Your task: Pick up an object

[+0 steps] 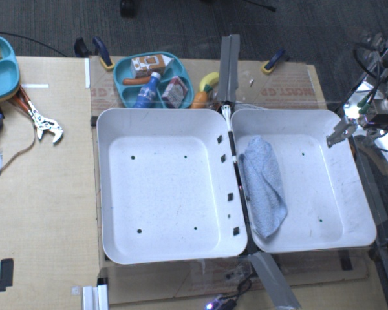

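Gripper point(339, 134) over right bin point(349, 237) rim; cloth point(264, 186) lies lengthwise, near-to-far.

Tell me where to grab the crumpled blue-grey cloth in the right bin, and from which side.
Take the crumpled blue-grey cloth at its bunched lower end, probably coming straight down from above. It lies limp and flat along the left wall of the right white bin, so a sideways approach from there looks blocked; the raised folds give the fingers something to pinch. The gripper sits at the bin's upper right rim.

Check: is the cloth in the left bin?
No, the cloth lies in the right bin, against its left wall.
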